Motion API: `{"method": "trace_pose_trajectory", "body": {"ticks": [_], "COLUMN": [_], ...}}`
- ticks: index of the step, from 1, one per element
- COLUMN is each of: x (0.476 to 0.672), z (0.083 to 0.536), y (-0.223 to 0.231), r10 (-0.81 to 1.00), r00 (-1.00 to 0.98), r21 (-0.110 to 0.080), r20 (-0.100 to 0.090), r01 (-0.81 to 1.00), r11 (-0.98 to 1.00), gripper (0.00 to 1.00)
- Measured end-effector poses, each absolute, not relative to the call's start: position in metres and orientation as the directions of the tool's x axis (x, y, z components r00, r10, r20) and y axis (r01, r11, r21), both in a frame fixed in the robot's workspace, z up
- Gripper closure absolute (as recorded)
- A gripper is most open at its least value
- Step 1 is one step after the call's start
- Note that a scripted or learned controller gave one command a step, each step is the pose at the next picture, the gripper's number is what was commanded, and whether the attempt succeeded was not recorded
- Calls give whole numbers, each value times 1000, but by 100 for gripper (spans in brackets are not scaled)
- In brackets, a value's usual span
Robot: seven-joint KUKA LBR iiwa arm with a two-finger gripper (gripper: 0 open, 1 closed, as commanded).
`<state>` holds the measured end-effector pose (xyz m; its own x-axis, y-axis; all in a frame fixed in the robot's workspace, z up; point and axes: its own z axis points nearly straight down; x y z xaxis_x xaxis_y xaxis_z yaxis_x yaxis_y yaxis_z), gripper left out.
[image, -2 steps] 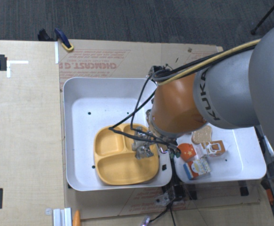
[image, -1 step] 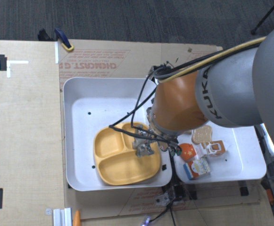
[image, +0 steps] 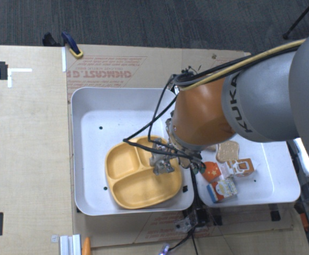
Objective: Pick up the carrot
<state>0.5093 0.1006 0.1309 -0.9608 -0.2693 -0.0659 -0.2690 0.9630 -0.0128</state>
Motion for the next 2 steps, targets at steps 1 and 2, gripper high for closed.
{"method": "trace_pose_trajectory", "body": {"ticks": [1,2], "x": [577,576], "z": [102,107], "y": [108,108], "r10": [-140,-143], "r00": [-990,-990], "r21": [0,-1], "r20": [-3,1], "r01": [-140,-143], "r11": [990,990], "gripper": [100,100]}}
